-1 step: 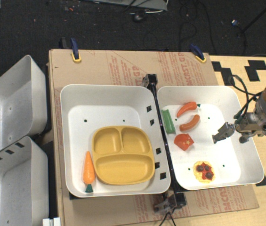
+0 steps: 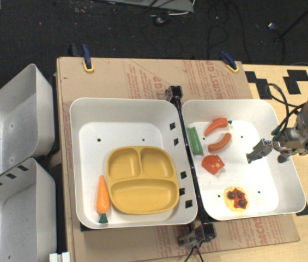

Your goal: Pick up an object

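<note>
Two white bins side by side on the table, and the gripper (image 2: 257, 152) hangs over the right one with nothing between its fingers.

In the right bin (image 2: 263, 109) we've got a red chili pepper (image 2: 216, 125) at the top, a sausage (image 2: 219, 142) just below it, a green block (image 2: 195, 141) lying along the left wall, a red strawberry-like piece (image 2: 213, 164) under the sausage, and a small pizza slice (image 2: 236, 198) near the front. The gripper sits to the right of the sausage and the red piece, apart from both; whether its fingers are spread or closed, I cannot tell. Over in the left bin (image 2: 115, 111), a yellow divided plate (image 2: 142, 179) with a carrot (image 2: 103, 196) just beside its left edge.
</note>
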Controlling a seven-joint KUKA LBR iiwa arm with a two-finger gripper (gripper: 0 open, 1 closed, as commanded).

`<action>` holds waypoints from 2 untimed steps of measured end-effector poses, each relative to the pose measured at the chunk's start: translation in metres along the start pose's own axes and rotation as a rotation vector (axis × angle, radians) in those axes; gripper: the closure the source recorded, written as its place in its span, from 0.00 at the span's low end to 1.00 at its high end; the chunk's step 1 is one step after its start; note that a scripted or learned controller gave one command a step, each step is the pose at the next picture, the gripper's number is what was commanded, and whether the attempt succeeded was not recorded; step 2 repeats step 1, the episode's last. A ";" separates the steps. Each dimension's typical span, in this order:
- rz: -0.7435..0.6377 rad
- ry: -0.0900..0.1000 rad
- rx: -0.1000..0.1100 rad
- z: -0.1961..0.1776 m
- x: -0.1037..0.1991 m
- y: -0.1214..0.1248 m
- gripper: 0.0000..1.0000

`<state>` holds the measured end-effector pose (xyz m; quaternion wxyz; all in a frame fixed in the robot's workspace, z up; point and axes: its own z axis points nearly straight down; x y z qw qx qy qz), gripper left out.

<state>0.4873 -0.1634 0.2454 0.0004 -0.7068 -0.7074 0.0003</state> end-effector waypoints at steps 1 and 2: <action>0.002 0.002 0.006 0.063 0.003 -0.005 0.00; 0.002 0.002 0.006 0.063 0.003 -0.005 0.00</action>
